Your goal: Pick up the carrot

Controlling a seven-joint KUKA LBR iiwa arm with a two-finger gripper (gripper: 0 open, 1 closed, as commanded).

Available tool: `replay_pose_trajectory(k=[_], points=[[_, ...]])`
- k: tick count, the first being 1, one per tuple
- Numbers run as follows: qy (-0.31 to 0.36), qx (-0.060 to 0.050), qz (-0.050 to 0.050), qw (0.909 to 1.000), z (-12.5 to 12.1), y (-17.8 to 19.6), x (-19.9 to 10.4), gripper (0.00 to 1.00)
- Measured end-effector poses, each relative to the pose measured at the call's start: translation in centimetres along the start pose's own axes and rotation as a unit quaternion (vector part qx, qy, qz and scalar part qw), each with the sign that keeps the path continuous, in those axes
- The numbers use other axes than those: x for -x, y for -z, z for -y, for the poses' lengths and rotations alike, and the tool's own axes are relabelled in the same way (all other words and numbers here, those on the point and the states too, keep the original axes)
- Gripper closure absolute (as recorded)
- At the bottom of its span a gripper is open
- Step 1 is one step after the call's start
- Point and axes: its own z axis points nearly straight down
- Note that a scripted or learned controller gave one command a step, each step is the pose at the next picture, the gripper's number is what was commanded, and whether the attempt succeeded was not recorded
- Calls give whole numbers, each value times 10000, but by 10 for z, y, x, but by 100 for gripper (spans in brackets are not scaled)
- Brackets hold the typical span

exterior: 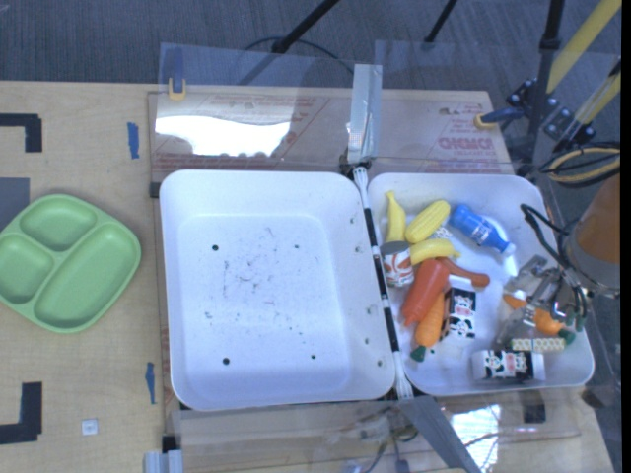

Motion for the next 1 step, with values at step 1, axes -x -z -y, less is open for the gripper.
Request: replay_pose_trajectory(k=[1], points=[[-1014, -7, -18, 9948, -17, -1, 33, 0]])
